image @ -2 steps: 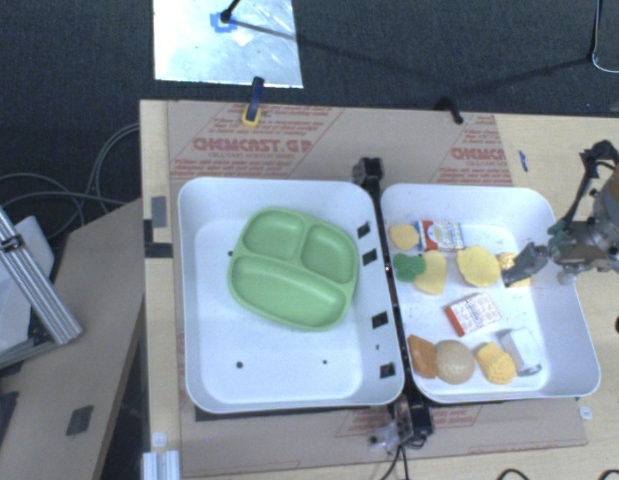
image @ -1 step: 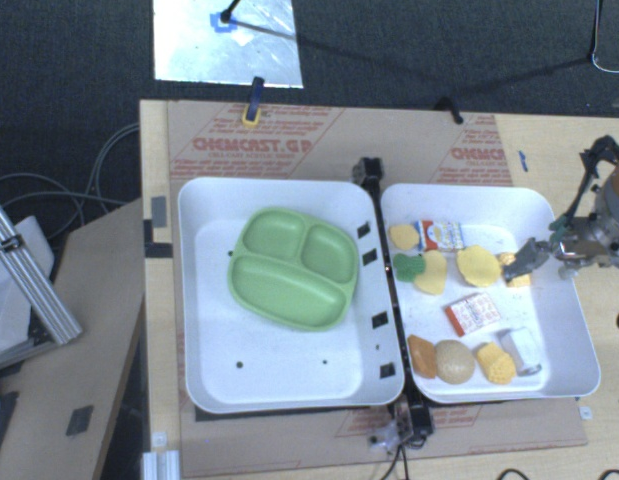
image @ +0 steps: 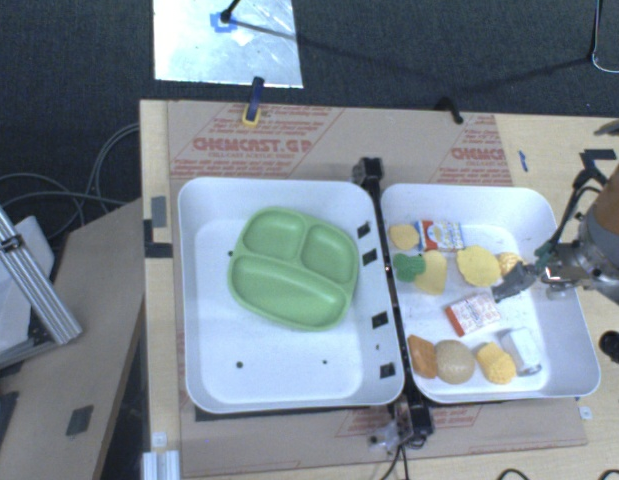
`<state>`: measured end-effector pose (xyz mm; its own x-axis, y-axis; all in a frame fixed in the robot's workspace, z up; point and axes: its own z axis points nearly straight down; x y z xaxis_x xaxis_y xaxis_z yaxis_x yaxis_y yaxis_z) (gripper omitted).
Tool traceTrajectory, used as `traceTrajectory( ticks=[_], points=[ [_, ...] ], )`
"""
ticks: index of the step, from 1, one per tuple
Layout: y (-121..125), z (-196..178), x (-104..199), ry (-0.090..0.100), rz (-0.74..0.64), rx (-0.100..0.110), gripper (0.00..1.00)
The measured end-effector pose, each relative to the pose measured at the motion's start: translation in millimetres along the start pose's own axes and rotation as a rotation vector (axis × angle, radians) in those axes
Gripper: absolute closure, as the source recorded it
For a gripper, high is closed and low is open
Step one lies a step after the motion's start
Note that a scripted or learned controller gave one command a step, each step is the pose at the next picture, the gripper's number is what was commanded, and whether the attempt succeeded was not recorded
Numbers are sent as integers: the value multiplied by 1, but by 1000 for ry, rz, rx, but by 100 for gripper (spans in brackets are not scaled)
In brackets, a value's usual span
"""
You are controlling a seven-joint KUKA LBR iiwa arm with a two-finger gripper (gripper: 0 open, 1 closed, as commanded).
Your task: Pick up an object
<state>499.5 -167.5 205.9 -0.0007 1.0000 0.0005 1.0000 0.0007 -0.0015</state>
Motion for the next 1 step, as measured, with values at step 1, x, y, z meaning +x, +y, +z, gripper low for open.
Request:
traceTrajectory(
  ticks=[1],
  points=[
    [4,46,8,1,0,0,0]
  ],
)
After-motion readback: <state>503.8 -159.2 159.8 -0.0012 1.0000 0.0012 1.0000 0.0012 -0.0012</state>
